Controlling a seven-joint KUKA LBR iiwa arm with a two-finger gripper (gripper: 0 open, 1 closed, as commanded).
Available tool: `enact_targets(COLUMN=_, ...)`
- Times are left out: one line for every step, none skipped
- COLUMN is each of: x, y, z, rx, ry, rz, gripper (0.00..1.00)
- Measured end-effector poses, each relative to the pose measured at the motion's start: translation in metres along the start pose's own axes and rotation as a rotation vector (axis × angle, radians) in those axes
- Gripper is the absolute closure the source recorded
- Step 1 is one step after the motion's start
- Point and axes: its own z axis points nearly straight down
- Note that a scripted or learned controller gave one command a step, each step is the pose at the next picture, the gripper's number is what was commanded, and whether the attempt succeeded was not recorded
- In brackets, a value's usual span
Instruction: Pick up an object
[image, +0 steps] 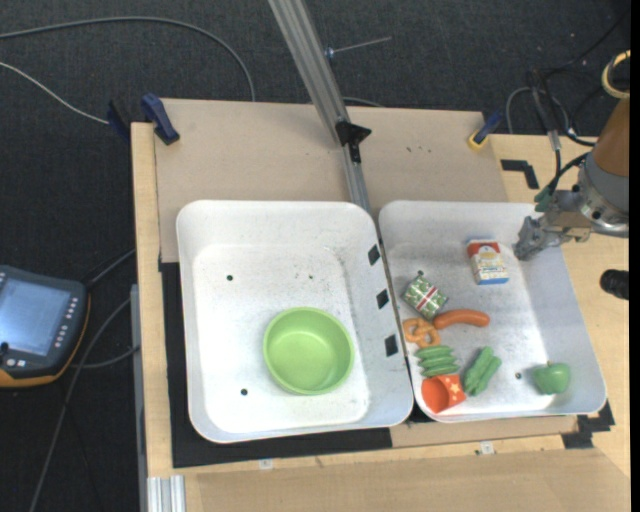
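Carton (487, 262) lies just left of fingers (528, 242), whose spread I cannot tell.

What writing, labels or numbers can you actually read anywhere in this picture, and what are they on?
No text can be read.
Small red, white and blue carton in the right bin: printed panel, too blurred to read.
Green and red wrapped item in the same bin: patterned wrapper, no legible words.
Handheld pendant screen at the left edge: lit display, too small to read.
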Motion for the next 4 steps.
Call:
enact_targets(x=-0.001, y=0.0, z=-0.003, rx=0.004, ry=0.001, rz=0.0, gripper=1.0)
enact_targets(x=0.045, y=0.005, z=-0.002, rx=0.004, ry=0.002, rz=-0.003, gripper=1.0)
enact_targets(x=0.099, y=-0.002, z=-0.016, rx=0.003, ry=0.002, rz=-0.004, gripper=1.0)
enact_targets(x=0.147, y=0.002, z=-0.028, rx=0.004, ry=0.002, rz=-0.004, gripper=1.0)
